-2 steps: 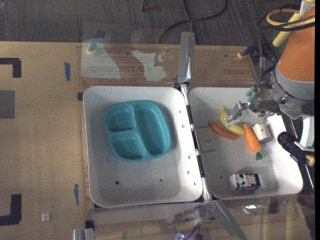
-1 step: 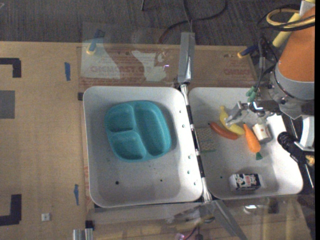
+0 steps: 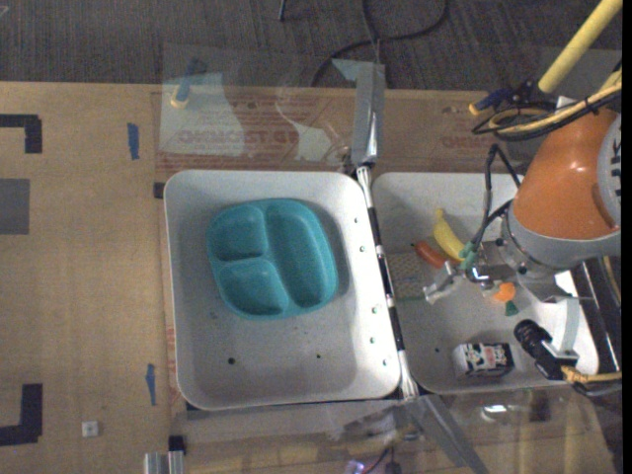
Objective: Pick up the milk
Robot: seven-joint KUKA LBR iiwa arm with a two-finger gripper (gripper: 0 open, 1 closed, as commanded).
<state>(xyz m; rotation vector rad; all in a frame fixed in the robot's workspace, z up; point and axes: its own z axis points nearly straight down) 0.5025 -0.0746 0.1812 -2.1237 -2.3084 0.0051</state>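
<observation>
We see the milk [image 3: 485, 357] lying near the right bin's [image 3: 434, 368] front edge, apart from the gripper [image 3: 464, 276]. It looks a light, stiff carton; we would pinch across its narrow sides. The arm [image 3: 568, 181] hides the wrist, and the gripper's grasp is unclear.

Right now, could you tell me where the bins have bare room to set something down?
The left bin is bare in front of the teal divided plate. The right bin is crowded: banana, carrot, milk carton, gripper; only its near-left corner is free.
</observation>
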